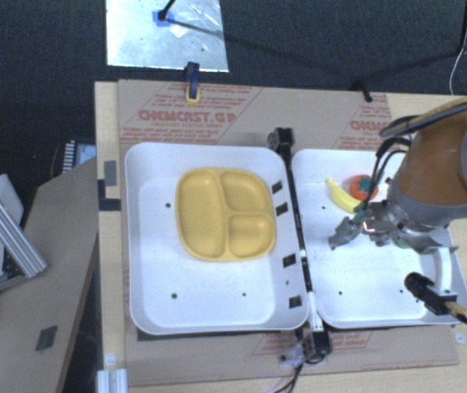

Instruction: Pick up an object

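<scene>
A yellow banana-shaped toy (341,195) lies in the right bin (356,301), near its upper middle. Just right of it sits a small orange and teal object (361,186), partly hidden by the arm. My gripper (346,232) hangs over the right bin, just below the banana toy, with its grey fingers pointing left. Nothing shows between the fingers, and the view does not tell how wide they stand. The grey arm with its orange band (434,166) covers the right side of the bin.
The left bin (147,293) holds a yellow divided plate (224,214) with three compartments at its middle. A black divider (292,219) runs between the bins. The lower part of the right bin shows bare white floor.
</scene>
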### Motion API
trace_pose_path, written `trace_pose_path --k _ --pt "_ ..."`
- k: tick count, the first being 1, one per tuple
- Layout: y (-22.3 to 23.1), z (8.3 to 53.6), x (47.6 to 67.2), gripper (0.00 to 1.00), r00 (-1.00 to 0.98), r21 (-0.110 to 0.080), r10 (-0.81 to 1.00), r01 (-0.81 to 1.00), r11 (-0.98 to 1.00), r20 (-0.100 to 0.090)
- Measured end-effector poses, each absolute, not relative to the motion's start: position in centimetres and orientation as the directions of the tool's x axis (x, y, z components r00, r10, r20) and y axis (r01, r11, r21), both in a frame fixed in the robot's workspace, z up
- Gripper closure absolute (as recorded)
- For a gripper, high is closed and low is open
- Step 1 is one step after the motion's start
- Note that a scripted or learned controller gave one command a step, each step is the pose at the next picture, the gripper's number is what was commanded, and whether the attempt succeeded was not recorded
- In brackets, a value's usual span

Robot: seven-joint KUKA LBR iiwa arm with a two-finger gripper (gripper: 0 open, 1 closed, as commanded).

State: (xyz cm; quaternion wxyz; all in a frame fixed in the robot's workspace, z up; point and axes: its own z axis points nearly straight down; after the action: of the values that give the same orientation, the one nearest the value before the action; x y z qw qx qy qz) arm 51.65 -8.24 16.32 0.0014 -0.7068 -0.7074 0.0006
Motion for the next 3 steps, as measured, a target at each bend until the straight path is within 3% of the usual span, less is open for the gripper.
trace_pose_path --k 1,2,3 --pt "-8.3 10.1 51.7 0.0 0.0 -0.003 1.0 1.0 0.0 0.001" --pt "-8.3 8.4 51.8 0.0 0.0 -0.001 1.0 1.0 0.0 0.001" --pt "-8.3 9.5 51.9 1.0 0.0 0.002 1.0 1.0 0.0 0.0"
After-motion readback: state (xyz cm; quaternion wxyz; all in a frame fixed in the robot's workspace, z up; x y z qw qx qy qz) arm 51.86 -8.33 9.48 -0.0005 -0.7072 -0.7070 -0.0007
